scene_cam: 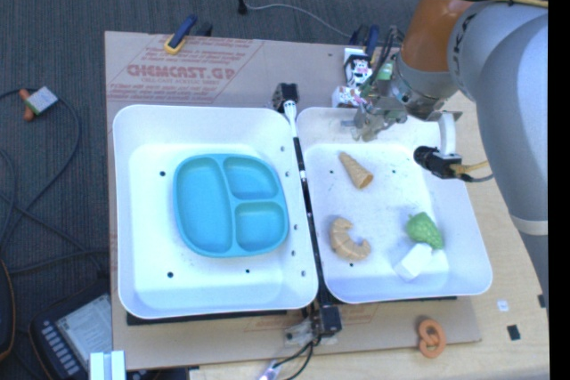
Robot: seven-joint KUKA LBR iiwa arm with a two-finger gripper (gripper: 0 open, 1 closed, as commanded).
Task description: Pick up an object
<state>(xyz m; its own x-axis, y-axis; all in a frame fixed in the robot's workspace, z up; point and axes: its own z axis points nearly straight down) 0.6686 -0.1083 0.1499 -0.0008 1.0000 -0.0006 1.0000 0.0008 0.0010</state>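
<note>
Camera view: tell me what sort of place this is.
Probably a robotics lab test bench, not a kitchen. Two white bins sit side by side on a board, the food in the right one looks like toys, such as a croissant and a cone, and cables trail over grey carpet.

Glossy blue plastic plate (233, 203) in smooth white bins (142, 138) on matt brown board (196, 71)

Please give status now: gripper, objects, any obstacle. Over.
Gripper low over far edge of right bin, nothing seen in it. Cone nearest; croissant, broccoli, white block apart. Nothing blocks cone.
</note>
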